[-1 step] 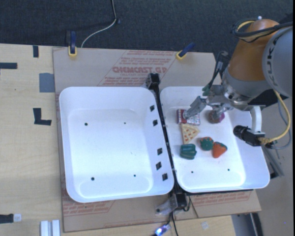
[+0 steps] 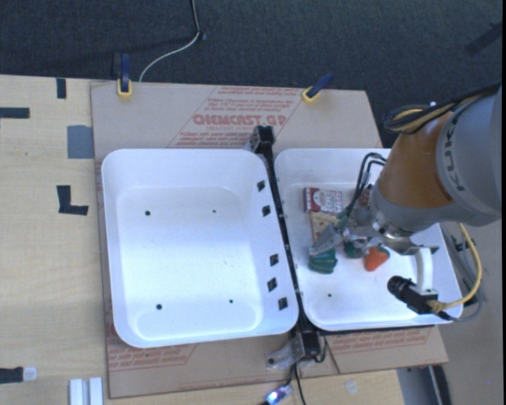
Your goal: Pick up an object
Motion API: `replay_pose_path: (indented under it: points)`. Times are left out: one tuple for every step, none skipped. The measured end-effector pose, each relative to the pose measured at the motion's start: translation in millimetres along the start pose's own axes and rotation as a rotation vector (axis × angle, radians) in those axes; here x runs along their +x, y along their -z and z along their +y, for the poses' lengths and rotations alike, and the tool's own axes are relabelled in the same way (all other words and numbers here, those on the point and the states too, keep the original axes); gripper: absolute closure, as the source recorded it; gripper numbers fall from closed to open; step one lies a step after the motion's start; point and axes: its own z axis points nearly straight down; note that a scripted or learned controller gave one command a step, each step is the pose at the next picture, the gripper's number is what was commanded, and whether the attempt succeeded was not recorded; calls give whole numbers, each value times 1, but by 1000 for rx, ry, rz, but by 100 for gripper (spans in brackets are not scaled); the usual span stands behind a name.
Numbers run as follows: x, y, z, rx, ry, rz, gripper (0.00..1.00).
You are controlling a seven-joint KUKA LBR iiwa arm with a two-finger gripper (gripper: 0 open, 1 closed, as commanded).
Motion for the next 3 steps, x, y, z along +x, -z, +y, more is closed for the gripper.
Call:
replay_pose_path:
  points:
    - [1,14,4,-8,3,-1,100]
    - [32,169,15,-28,7,-4,100]
    - [99,376,-22,-29,9,-2,100]
